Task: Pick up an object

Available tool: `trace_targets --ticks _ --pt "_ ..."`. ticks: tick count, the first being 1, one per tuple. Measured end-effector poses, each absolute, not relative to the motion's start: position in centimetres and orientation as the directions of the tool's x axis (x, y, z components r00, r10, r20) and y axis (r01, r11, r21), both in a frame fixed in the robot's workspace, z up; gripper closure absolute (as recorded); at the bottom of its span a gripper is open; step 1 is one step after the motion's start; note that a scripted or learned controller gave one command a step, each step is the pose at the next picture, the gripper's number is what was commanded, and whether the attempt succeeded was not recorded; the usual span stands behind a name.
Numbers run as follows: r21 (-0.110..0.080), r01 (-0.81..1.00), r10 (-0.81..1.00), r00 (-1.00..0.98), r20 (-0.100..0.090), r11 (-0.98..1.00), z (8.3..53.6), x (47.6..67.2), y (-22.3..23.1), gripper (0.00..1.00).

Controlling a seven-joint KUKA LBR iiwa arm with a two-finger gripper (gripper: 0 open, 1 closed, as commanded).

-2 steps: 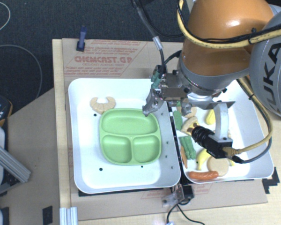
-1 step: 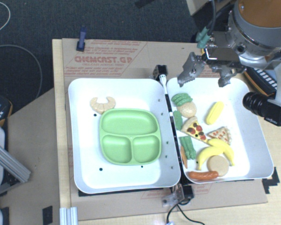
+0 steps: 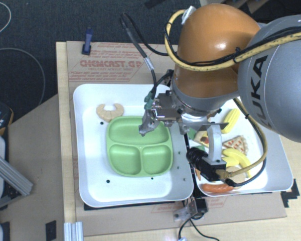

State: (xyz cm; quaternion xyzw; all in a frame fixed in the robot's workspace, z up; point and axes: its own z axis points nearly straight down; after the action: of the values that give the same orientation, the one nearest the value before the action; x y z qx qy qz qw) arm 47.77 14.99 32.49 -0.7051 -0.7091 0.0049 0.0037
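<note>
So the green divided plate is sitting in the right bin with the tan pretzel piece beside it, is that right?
Not quite. The camera view shows the green divided plate in the left bin, not the right one. The tan pretzel piece does lie beside it, near the plate's far left corner.

A robotics lab test bench: a grey-and-orange KUKA arm [image 3: 251,69] works over two white bins [image 3: 85,149] set on a paper-covered board [image 3: 108,62], with loose cables [image 3: 20,54] trailing across dark carpet [image 3: 35,14] and aluminium framing [image 3: 7,172] alongside.
</note>
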Motion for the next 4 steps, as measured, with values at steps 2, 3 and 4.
trace_targets --ticks 2,3,4 --pt "0.003 1.0 1.0 -0.004 0.001 0.004 49.7 47.9 22.2 1.0" --pt "-0.018 1.0 1.0 0.007 -0.008 -0.007 33.2 48.1 17.3 1.0" --pt "-0.009 1.0 1.0 -0.002 -0.002 0.002 28.5 47.8 19.7 1.0"
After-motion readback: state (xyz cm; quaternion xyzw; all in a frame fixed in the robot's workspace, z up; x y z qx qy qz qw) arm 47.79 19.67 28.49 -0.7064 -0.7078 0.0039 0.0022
